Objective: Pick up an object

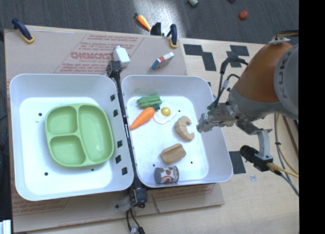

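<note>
Croissant [185,128] my pick: lies in right bin [219,149], nearest end effector [205,123], which hovers at that bin's right wall. Finger spread I cannot tell. Judging it light, stiff toy, curved; I'd pinch across its thick middle. Count in right bin, six items, one each: croissant, bread roll [173,153], can [166,175], carrot [142,118], fried egg [164,113], green vegetable [149,101]. One green divided plate [79,134] in left bin [20,131].
</note>
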Motion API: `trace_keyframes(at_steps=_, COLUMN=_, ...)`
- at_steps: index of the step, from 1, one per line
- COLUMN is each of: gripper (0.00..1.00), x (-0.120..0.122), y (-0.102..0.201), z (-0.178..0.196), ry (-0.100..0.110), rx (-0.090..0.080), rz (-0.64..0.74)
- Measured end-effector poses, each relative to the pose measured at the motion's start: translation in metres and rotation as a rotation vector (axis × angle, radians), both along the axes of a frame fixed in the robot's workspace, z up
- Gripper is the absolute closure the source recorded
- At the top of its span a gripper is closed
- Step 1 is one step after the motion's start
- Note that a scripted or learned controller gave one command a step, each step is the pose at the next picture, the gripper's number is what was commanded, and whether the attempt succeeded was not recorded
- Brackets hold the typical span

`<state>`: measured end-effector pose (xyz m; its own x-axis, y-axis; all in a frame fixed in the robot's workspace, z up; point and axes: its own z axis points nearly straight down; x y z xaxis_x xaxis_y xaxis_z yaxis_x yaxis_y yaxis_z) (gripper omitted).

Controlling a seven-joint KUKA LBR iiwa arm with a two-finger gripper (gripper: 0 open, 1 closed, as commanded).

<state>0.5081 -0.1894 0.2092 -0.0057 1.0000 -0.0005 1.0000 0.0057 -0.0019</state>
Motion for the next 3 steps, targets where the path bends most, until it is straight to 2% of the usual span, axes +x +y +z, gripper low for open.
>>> trace_keyframes(at_steps=1, gripper=0.0, x=0.0, y=0.0, z=0.0, ry=0.0, rx=0.0, rz=0.0)
trace_keyframes(at_steps=2, gripper=0.0, x=-0.031, y=-0.005, z=-0.115, ry=-0.002, rx=0.002, rz=0.0)
trace_keyframes(at_steps=3, gripper=1.0, x=-0.029, y=-0.005, z=-0.104, ry=-0.003, rx=0.001, rz=0.007)
